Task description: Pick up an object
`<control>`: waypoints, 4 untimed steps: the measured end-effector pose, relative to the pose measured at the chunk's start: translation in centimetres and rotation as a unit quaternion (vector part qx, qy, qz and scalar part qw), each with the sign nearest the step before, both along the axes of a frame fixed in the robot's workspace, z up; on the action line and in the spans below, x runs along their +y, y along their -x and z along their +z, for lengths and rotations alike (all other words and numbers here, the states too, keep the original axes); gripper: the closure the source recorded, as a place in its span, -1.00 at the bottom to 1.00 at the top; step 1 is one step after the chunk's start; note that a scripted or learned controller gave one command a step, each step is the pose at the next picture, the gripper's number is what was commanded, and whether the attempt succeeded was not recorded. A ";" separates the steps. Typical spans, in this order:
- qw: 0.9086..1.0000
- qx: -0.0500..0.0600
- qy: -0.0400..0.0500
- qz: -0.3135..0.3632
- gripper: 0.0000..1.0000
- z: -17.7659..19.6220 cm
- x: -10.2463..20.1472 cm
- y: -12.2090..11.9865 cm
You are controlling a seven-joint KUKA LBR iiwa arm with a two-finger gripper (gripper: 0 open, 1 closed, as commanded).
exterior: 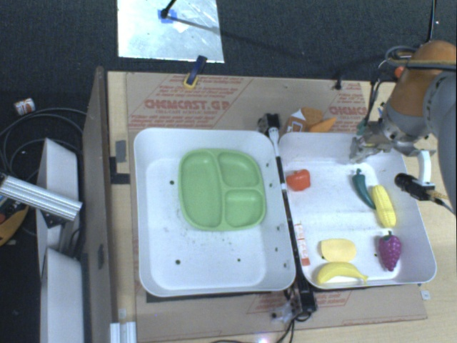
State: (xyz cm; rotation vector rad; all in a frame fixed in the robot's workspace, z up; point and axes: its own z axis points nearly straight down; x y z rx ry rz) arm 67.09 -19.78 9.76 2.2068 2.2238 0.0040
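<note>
The right bin (335,159) holds several toy foods: an orange-red piece (298,180) near its left wall, a green pepper (363,188), a yellow corn cob (384,205), a purple grape bunch (389,251), a pale yellow lump (338,249) and a banana (340,273) at the front. My gripper (365,147) hangs over the bin's far right part, just above and behind the green pepper. Nothing shows between its fingers.
The left bin (161,263) carries a green divided plate (221,189). A clamp (271,125) sits where the bins meet at the back. Cardboard (214,102) lies under both bins, with orange scraps (314,122) behind the right bin.
</note>
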 end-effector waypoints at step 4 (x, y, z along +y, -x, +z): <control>1.000 0.003 -0.002 -0.003 -1.00 8.4 -0.9 4.1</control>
